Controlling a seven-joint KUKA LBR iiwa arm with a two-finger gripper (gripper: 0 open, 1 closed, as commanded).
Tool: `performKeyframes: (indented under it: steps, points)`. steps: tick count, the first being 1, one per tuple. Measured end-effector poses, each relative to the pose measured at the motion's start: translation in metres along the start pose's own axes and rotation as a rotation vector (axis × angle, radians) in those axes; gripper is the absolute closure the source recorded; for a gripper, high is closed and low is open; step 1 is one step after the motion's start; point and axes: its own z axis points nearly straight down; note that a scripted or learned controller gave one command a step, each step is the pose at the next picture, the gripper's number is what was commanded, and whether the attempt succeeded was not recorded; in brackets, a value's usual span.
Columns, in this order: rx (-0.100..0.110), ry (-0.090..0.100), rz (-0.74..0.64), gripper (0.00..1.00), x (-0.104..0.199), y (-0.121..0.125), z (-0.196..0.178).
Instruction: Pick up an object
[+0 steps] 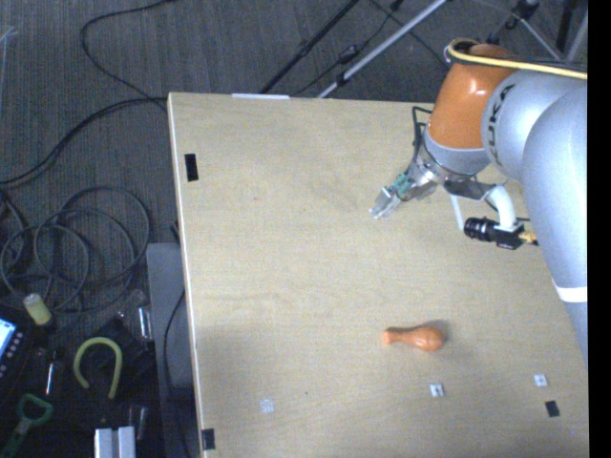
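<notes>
Claw-like and small, the two-finger gripper (pixel 387 203) is seen above the upper right part of the pale wooden bench surface (pixel 286 284); whether its fingers are parted or closed cannot be told, since they are tiny and blurred. Wide bare room is left on the surface to the left of and below it, out to the left and top edges. The grey arm with its orange band (pixel 506 122) is cut off at the right edge and is angled down and leftward. The small orange pear-shaped object (pixel 416 337) is found lying well below the gripper, apart from it, near the lower right.
</notes>
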Motion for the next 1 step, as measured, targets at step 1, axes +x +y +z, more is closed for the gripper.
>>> performKeyframes:
  steps: [1]
  points:
    - [0.003, -0.001, 0.112, 1.0, 0.055, 0.0281, -0.0814]
